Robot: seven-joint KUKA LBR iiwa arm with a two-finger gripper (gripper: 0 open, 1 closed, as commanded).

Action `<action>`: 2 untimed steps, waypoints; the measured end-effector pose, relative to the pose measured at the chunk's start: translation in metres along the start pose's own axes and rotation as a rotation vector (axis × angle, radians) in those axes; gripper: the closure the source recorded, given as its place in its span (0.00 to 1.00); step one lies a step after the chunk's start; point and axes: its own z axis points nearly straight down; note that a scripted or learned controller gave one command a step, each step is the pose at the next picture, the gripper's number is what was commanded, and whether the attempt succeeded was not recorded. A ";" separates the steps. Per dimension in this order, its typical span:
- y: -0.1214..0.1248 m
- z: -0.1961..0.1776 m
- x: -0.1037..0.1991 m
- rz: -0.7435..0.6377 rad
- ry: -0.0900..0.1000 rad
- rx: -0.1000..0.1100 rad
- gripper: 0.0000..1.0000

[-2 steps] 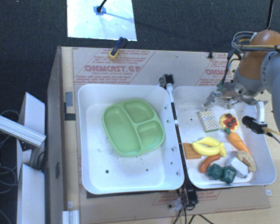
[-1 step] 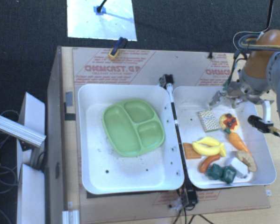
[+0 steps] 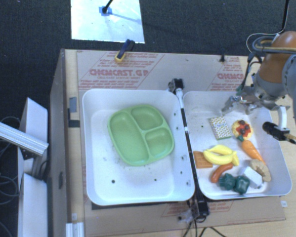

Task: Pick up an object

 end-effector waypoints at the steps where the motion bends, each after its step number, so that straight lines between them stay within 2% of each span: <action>1: -0.054 0.001 0.023 0.001 0.001 0.003 0.00; 2: 0.000 0.001 0.030 -0.002 0.001 0.001 0.00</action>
